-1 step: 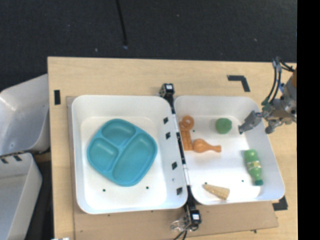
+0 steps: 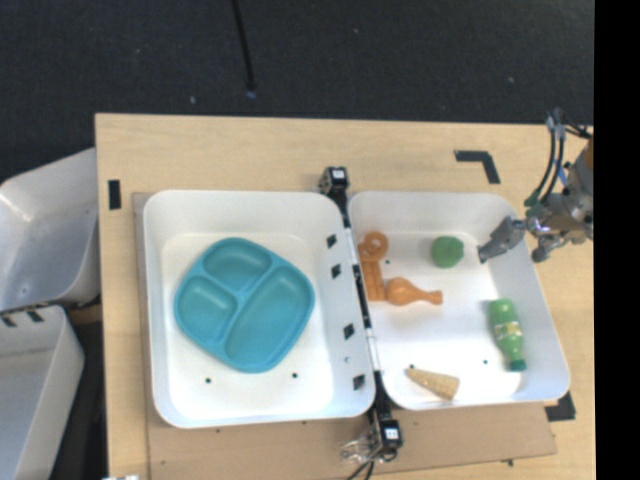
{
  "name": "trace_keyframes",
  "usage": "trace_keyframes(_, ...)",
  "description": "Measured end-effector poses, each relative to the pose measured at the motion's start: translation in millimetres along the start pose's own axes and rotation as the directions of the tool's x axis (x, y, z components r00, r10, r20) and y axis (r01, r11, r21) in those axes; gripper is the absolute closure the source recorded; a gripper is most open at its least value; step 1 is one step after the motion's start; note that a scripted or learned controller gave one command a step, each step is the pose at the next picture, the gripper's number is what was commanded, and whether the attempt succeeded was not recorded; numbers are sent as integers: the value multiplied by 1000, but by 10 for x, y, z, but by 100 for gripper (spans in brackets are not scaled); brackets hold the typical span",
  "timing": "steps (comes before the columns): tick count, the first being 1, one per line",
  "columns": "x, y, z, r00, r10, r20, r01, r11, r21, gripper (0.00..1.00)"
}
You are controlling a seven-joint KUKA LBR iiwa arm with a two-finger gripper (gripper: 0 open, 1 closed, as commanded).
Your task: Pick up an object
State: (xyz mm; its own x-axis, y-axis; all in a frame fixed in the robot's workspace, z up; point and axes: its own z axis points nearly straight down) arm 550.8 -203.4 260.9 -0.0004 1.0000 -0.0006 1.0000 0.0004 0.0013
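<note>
Pincer (image 2: 515, 240): open, empty, above right bin's (image 2: 470, 206) far right rim.
Green ball (image 2: 447, 251): right bin, near pincer.
Green bottle (image 2: 507, 333): right bin, right side.
Teal plate (image 2: 245, 304): left bin (image 2: 170, 388).

The robot's claw (image 2: 512, 240) reaches in from the right side of the view, above the upper right corner of the right-hand white bin (image 2: 470, 206). Two dark grey fingers (image 2: 497, 239) point leftward and slightly down, spread apart with nothing between them. Behind them, toward the right edge, sits the metallic wrist (image 2: 565, 218), with thin dark cables (image 2: 550, 163) looping up above it.
</note>
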Motion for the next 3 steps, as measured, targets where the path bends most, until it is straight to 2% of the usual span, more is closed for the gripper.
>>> trace_keyframes(1, 44, 83, 550, 1000, -1, 1, 1, 1000, 4, 0)
trace_keyframes(3, -34, 13, 1531, 1000, 2, 0, -2, 1000, 4, 0)
